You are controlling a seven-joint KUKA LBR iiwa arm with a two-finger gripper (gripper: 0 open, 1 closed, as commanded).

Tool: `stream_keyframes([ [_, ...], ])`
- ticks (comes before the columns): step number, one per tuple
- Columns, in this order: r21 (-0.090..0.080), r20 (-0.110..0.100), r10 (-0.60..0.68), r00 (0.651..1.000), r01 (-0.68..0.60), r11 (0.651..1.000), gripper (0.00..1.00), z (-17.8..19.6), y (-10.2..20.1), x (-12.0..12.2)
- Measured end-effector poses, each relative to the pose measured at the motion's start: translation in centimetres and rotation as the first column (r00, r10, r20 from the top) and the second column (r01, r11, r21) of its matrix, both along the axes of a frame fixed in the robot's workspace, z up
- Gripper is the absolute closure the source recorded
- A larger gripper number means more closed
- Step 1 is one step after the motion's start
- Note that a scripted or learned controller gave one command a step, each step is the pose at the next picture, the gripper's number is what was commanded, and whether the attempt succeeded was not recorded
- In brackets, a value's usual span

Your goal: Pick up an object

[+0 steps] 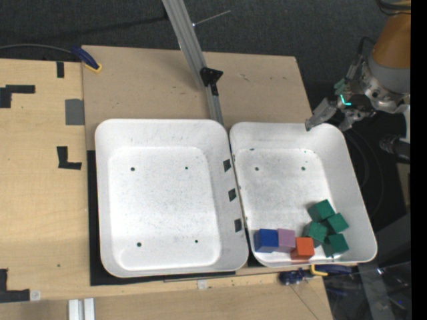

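Several small blocks lie in the near right corner of the right bin (280, 139). A blue cube (267, 239), a pale purple block (286, 238) and an orange block (304, 247) form a row along the near wall. Green blocks (323, 211) cluster beside them toward the right wall. My gripper (334, 117) hangs over the bin's far right corner, well away from the blocks. It is open, with nothing between its fingers.
The left bin (101, 179) adjoins the right one. A slanted metal pole (189, 39) with a black clamp (211, 77) meets the seam between the bins at the far side. A blue-and-yellow clip (299, 276) sits at the near edge. Black tape marks (65, 157) dot the wooden bench.
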State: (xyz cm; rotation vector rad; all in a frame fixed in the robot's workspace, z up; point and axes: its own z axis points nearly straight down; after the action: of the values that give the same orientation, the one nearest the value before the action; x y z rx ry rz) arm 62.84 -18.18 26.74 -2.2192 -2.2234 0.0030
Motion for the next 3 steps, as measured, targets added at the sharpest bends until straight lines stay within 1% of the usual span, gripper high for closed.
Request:
stream_keyframes([
  [1,0.002,-0.006,0.000,1.000,0.000,1.000,0.00,-6.3,0.4,-0.5],
  [2,0.002,-0.007,-0.001,1.000,0.001,1.000,0.00,-12.6,0.7,-1.3],
  [3,0.001,-0.003,0.000,1.000,0.000,1.000,0.00,-17.9,0.8,-1.4],
])
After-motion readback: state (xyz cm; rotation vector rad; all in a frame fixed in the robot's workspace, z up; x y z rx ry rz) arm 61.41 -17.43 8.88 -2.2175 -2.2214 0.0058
